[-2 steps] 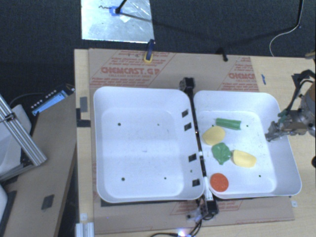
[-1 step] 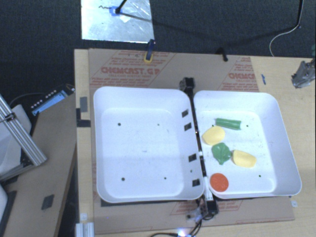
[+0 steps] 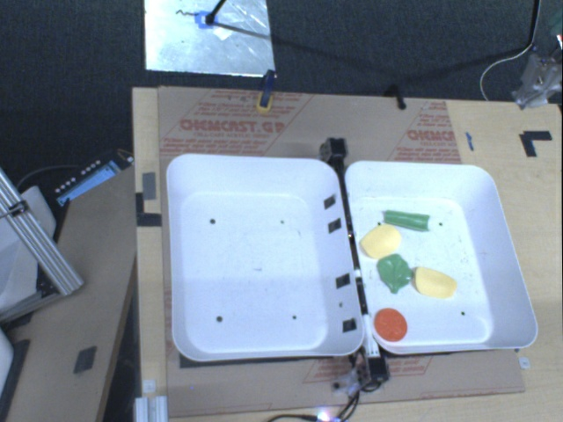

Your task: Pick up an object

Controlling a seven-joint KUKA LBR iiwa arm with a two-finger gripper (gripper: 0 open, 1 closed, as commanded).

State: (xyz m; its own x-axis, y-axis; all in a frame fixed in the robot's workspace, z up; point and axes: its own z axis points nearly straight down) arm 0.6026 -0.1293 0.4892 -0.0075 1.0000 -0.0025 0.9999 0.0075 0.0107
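Your pickable pieces all sit clustered in the right bin (image 3: 506, 236), well apart from the arm's tip (image 3: 538, 82), probably so one reach covers them: a green stick (image 3: 405, 221), two yellow pieces (image 3: 381, 241), a green lump (image 3: 394, 272) and an orange disc (image 3: 391, 325). The tip hangs pulled back beyond the tabletop's (image 3: 290, 126) far right corner, and you cannot tell whether it is clenched or released.

Just past the table's far right corner, a small part of the arm (image 3: 540, 79) shows as a pale grey, metallic, angular shape, too blurred for detail. A thin white cable (image 3: 497, 64) loops out from it, and a thin dark cable (image 3: 537, 7) rises above it.
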